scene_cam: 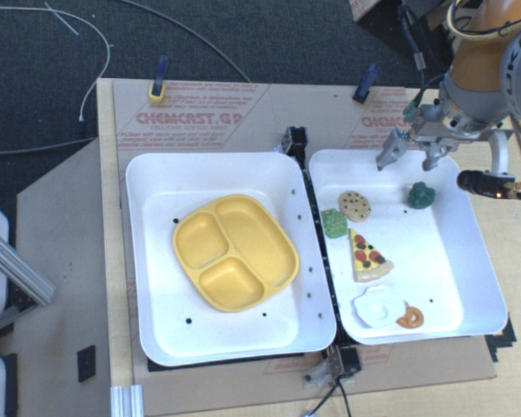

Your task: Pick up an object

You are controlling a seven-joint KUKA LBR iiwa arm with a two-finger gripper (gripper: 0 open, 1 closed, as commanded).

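Toy fried egg and pretzel lie at the right bin's front edge; gripper hovers spread and empty above the far rim

The scene is evenly and brightly lit from overhead, with soft, short shadows cast beside the yellow tray. The white bins are rendered nearly blown out, their inner walls barely told apart. The dark floor is kept dim and grainy. Overall sharpness is modest, and fine detail on small items is smeared by low resolution.
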